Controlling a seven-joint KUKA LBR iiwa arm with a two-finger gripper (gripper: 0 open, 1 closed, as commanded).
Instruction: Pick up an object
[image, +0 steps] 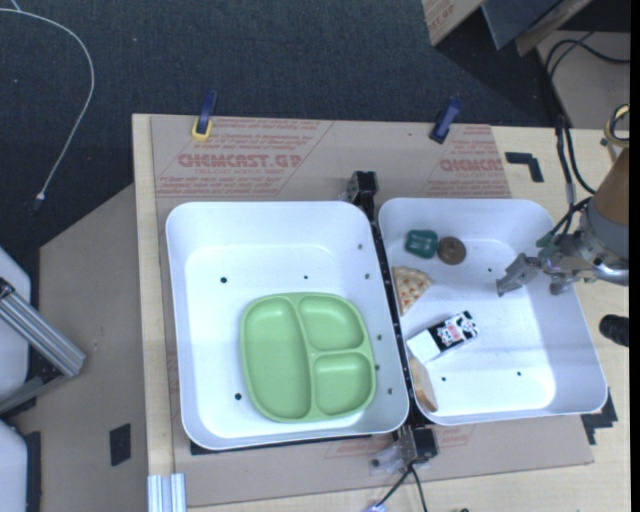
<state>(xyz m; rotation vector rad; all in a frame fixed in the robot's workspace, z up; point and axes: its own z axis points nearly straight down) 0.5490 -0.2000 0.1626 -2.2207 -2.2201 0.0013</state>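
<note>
A: Candidates for the pick all sit in the right bin (540, 400), to the gripper's left in the camera view. Black-and-white carton (447, 334) lies well left of and below the gripper (534, 274), flat on the bin floor, tilted diagonally.

B: Anything nearer?

A: Brown round disc (452, 250) is left of the gripper and slightly above it, near but apart. Dark green block (421, 241) sits just beside the disc, further left. Tan waffle-pattern wedge (409, 288) lies against the bin's left wall, well apart from the gripper. Another tan piece (424, 385) sits at the lower left corner, furthest off.

B: Gripper state?

A: Fingers look splayed, one tip (509, 281) pointing left-down, the other at the right side. Nothing between them. Touching no object; whether the tips touch the bin floor, can't tell from this angle.

B: Arm?

A: Enters from the right edge, wrist over the right bin's right rim.

B: Other bin?

A: Left bin (200, 240), far left of the gripper, holds a green divided plate (306, 356) with three compartments, flat on the floor. Both bins sit on a brown board (300, 160) with red lettering.
</note>
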